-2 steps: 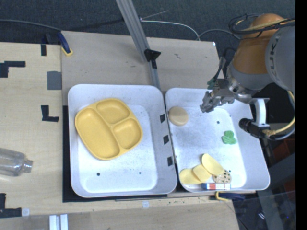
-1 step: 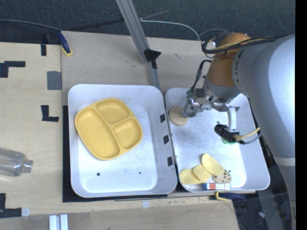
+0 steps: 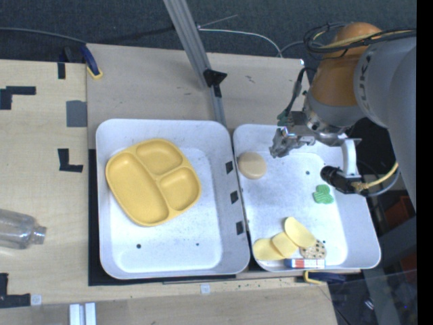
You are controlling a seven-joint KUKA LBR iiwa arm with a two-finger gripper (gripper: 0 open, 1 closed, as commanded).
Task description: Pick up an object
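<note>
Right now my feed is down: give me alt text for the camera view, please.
The gripper hangs over the upper part of the right bin, just right of a round tan object. That bin also holds a small green piece and yellow slices near its front edge. The left bin holds a yellow divided plate.

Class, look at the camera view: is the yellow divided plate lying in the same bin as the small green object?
No: the yellow divided plate lies in the left bin, while the small green object lies in the right bin.
</note>
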